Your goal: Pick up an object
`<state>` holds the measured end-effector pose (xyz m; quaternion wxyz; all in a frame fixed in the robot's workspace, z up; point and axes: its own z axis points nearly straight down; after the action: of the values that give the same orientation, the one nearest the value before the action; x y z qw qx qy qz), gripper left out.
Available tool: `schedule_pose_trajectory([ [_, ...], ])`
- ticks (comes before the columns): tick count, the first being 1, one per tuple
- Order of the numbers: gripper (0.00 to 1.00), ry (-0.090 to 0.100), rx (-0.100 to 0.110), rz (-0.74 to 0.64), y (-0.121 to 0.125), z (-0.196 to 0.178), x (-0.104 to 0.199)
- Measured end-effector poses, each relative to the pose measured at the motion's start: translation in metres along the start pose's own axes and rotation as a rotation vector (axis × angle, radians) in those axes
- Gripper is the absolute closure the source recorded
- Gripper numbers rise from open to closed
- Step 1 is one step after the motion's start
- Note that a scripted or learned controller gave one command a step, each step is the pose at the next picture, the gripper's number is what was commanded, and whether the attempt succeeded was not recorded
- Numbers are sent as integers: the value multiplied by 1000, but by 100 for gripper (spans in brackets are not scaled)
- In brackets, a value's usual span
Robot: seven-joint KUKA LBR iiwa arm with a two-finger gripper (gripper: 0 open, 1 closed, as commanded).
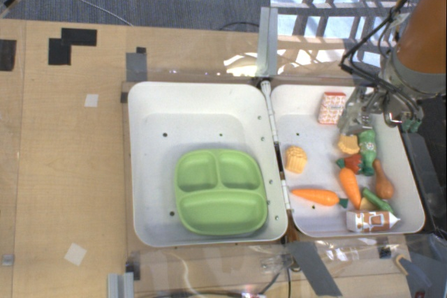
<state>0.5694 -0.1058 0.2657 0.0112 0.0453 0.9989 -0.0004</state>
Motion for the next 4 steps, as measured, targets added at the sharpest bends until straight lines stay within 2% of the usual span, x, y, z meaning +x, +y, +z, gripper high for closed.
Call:
schedule_pose_trajectory([
  [1,100,-10,0,-6,2,-12,-3],
  [2,100,8,1,177,-3,-61,-66],
  [3,100,13,2,-92,-97,-36,-37],
  [4,100,14,-4,-120,-13,-1,-49],
])
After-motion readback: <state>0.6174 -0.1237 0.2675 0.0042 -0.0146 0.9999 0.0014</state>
